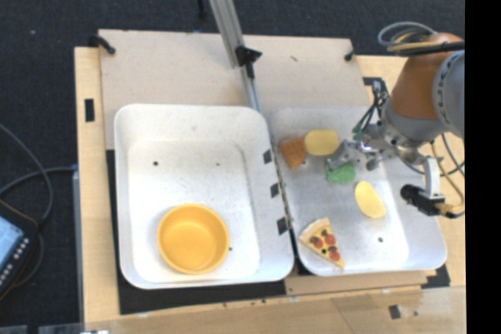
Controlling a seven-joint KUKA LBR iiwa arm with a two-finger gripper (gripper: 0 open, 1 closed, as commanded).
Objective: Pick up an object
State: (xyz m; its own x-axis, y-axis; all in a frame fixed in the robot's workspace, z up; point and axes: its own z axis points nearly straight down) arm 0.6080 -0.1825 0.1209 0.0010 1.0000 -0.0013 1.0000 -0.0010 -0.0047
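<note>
The right bin (407, 246) holds a green object (341, 174), a yellow round piece (322, 142), a brown piece (293, 153), a yellow lemon-like piece (370, 199) and a pizza slice toy (322, 240). My gripper (350, 155) hangs low over the bin, just above and right of the green object, with the yellow round piece to its left. The arm's grey body and orange band (415, 86) reach in from the right.
The left bin (141, 129) contains a yellow bowl (192, 238) at its front. A metal pole (223, 4) slants from the back down to the gap between the bins. A black cable fitting (423, 199) hangs over the right bin's right side.
</note>
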